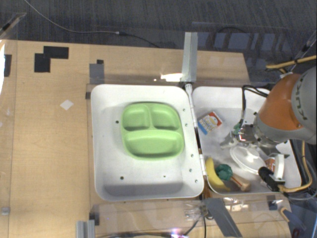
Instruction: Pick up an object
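camera view, starting at the near edge: the pale wood tabletop (44, 157) carries two white bins side by side. in the near left corner of the right bin (223, 95) there's a banana (212, 171) lying along the wall. a small dark green lump (224, 171) sits right against it, and a short brown stick (240, 183) lies just beside that, toward the near wall.

a bit further in, about mid-bin, is a clear plastic dish (246, 158), hard to make out against the white floor. the grey arm (285, 108) with the orange band comes in from the right and dips into this bin, its end right over the far edge of that clear dish. honestly can't tell if the jaws are wide or narrow from this angle, everything down there is a jumble of shiny bits. i also can't tell if they touch the dish. nothing visibly sits between them.

past that, toward the far left of the same bin, a small white packet (210, 121) with red and blue print lies flat, well apart from the banana group.

the left bin (106, 133) holds one green plate (151, 130) with three sections, roughly centred.

further back, a metal post (190, 58) stands where the bins meet. some black shapes (49, 57) sit on the far left of the tabletop. beyond that is dark carpet (148, 9) with a thin cable (74, 29) across it.
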Available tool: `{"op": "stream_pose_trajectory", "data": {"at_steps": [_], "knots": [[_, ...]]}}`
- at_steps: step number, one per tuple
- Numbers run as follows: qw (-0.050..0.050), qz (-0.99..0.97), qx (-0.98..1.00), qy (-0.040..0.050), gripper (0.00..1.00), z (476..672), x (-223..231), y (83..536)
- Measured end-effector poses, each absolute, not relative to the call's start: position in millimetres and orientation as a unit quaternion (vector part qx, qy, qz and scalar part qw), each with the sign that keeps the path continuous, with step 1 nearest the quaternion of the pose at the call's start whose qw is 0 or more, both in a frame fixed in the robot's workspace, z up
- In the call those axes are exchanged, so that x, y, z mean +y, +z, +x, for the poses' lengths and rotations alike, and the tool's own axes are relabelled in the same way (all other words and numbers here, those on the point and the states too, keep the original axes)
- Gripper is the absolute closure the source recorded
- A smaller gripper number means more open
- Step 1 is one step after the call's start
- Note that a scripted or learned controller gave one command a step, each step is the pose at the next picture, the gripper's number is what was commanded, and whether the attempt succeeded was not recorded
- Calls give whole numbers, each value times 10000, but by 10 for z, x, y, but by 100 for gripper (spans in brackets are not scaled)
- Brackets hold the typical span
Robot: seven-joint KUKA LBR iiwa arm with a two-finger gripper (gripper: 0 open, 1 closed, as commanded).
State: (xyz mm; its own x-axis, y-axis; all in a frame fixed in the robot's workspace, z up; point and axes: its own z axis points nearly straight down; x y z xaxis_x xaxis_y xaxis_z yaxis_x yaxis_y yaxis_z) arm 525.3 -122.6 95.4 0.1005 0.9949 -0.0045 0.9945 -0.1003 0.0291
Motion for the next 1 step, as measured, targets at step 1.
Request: {"op": "stream_pose_trajectory", "data": {"at_steps": [1], "knots": [[27, 6185, 7858, 17, 0, 5983, -1161, 1166]]}}
